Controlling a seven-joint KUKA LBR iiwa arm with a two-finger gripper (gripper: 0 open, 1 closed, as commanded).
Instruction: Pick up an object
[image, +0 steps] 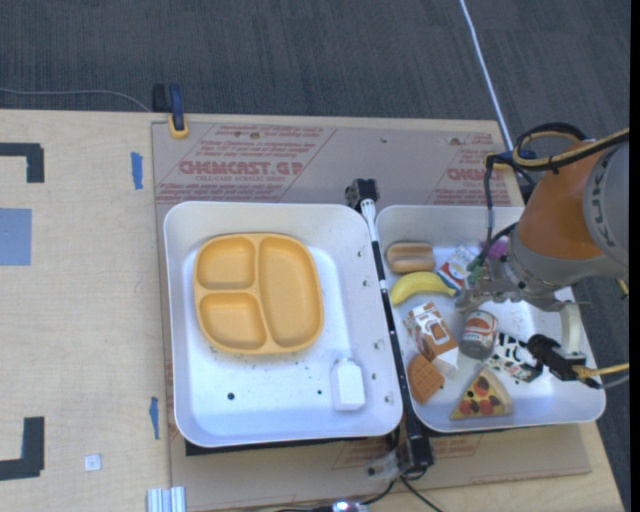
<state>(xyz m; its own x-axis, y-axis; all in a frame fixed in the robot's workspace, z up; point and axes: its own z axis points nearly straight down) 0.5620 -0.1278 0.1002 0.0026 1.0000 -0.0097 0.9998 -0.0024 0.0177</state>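
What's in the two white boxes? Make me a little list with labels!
left bin: yellow plate with three sections; small white block near the front corner
right bin: toy hot dog, banana, carton, can, waffle, pizza slice
arm: reaches in from the right, over the right bin
gripper: low, beside the banana and above the can; holding anything: cannot tell
under bins: printed cardboard

toy can (479, 334) upright, right bin (590, 400)
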